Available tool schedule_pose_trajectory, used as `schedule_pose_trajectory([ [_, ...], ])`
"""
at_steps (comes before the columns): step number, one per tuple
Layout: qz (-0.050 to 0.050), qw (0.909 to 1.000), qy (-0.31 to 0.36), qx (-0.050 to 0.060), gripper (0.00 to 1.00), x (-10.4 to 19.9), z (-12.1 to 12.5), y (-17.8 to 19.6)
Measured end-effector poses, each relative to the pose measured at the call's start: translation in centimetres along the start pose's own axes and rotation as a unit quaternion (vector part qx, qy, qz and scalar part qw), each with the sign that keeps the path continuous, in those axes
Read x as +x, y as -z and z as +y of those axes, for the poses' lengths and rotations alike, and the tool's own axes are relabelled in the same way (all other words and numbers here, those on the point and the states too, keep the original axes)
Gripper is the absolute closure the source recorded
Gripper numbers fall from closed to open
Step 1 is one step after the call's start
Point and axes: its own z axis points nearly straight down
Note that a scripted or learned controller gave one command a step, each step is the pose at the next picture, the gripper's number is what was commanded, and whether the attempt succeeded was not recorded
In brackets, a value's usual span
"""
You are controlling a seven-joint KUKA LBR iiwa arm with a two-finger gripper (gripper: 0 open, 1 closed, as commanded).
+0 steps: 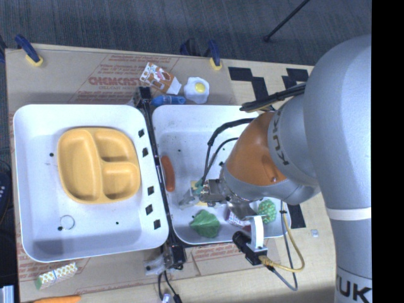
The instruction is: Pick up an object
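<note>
The grey arm's gripper (205, 196) hangs low in the right-hand white bin (183, 122) near a green leafy toy (206, 223), nothing visibly lifted; whether its fingers are open or closed I cannot tell.

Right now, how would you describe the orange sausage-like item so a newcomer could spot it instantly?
Start at the right bin, the one the arm reaches into. Along its left wall, beside the divider between the bins, lies a slim orange-red sausage, lengthwise. Its neighbours lower in that bin are green: a leafy piece and a dotted one.
</note>
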Motion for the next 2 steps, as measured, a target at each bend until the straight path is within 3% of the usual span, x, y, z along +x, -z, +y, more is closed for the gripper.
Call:
schedule_pose_trajectory([
  [1, 0.0, 0.9896, 0.144, 0.0, 0.0, 0.37, 4.64, 0.03],
  [2, 0.001, 0.9893, 0.146, 0.001, 1.0, 0.39, 4.64, 1.01],
])
